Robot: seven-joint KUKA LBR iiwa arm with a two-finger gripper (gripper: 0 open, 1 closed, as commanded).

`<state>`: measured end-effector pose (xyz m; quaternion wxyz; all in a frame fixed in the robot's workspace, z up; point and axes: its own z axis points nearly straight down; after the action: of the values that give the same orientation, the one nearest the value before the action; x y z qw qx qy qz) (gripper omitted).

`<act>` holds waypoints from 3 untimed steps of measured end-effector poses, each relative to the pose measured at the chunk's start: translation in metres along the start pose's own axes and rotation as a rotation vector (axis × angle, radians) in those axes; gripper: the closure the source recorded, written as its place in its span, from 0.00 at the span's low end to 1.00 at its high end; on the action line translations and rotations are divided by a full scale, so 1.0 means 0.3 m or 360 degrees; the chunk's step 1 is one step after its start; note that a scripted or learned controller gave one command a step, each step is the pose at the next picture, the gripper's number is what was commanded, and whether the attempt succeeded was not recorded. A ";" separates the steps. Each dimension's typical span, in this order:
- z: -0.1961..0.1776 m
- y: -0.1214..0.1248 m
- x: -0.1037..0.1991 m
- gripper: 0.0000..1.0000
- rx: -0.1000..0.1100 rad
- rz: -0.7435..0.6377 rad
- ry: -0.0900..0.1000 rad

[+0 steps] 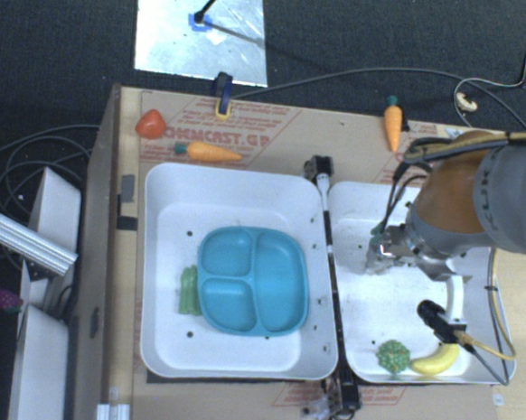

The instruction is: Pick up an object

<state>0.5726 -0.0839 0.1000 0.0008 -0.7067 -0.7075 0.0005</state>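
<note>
- From where I stand, the pick looks barely begun. Nothing is lifted, and every object I can see lies in a bin or on the table (270, 124).
- The grey arm (495, 200) reaches over the right bin (373, 304). Its pincer (382, 250) hangs low near that bin's left wall, over bare white floor.
- I cannot tell how far open the pincer is. From here it is a small metallic blur, and I see nothing held in it.
- The nearest things to take are a yellow banana (437, 360) and a knobbly green piece (394, 356). They lie just beside each other at the front edge of the right bin, apart from the pincer.
- The left bin (165, 242) holds a blue divided plate (253, 281) with a green strip (189, 291) against its left side.
- What is left, I judge, is nearly everything: moving over one object, coming down, closing and lifting.
</note>
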 end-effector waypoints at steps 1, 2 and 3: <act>-0.038 0.005 0.000 1.00 -0.0007 -0.0001 -0.0001; -0.073 0.008 0.000 1.00 -0.0011 -0.0001 -0.0001; -0.109 0.010 0.000 1.00 -0.0014 -0.0002 -0.0001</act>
<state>0.5758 -0.0839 0.1326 -0.0026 -0.7064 -0.7078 -0.0026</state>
